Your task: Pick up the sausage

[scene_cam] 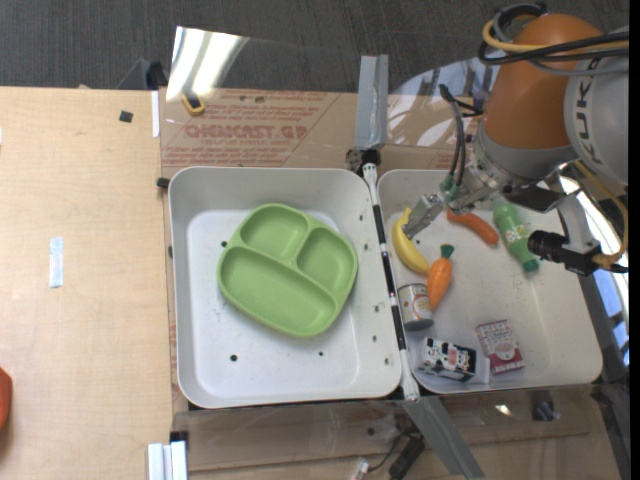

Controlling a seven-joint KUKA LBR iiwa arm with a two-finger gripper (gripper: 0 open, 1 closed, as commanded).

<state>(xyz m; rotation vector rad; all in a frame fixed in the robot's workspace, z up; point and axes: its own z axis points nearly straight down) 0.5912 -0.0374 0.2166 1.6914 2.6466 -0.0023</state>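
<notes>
A pale wooden surface carries two shallow white bins, the left bin holding a green divided plastic plate. In the right bin, upper centre-right of the frame, the orange-red toy sausage lies beside a green bottle, near a yellow banana and an orange carrot. The grey gripper hangs just left of the sausage; whether its jaws are spread or closed cannot be told, and nothing shows between them.
</notes>
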